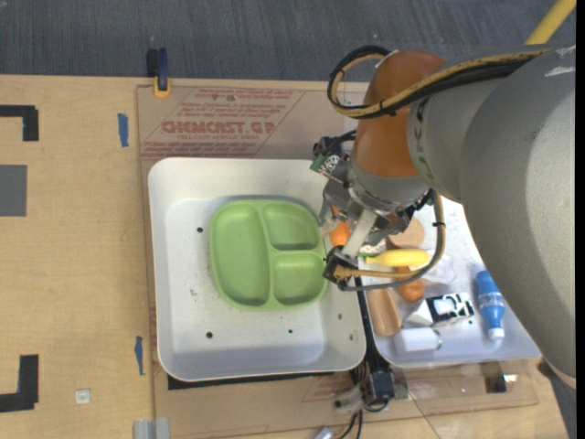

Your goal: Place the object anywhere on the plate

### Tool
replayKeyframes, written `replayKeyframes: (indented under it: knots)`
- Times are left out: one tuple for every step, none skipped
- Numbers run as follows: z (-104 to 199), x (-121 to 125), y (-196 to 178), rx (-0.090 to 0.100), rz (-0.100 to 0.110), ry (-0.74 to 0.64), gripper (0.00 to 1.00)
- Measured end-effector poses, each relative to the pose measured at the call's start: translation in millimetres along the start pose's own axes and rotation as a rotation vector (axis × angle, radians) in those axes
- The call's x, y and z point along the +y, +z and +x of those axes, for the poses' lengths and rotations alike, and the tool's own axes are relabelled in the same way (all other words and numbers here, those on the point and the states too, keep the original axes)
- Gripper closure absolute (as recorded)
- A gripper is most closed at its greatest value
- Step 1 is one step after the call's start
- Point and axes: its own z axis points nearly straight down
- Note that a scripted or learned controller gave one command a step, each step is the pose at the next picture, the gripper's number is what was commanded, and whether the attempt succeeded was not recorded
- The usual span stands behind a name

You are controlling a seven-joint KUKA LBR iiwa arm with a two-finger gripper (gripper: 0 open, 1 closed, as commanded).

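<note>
A green divided plate lies in the left white bin. My gripper hangs over the plate's right rim, at the wall between the two bins. A small orange object shows between its two fingers, which are shut on it. The grey arm with its orange band reaches in from the right and hides much of the right bin.
The right bin holds a yellow banana-like piece, an orange item, a tan wooden piece, a blue bottle, a black-and-white item and a white block. Cardboard lies under the bins.
</note>
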Motion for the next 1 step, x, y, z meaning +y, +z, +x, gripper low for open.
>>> replayKeyframes:
  knots:
    - [-1.0, 2.2, -2.0, 0.001, -0.005, 0.003, 0.0]
